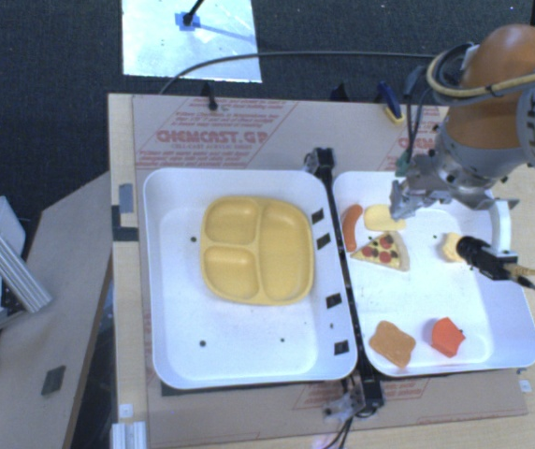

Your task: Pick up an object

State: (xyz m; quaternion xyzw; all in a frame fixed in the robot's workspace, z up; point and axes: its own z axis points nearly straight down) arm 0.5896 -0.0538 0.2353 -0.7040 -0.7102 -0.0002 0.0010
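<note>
The right bin holds several toy foods. A pizza slice lies near its upper left, with a red sausage just to its left and a pale yellow piece above it. My gripper hangs over the upper part of this bin, right next to the pale yellow piece. Another yellow piece lies further right. A toast-coloured piece and an orange-red block sit near the front edge. I see nothing between the fingers.
The left bin holds a yellow divided plate. A black divider runs between the two bins. The arm's orange band looms over the right bin's back right corner.
</note>
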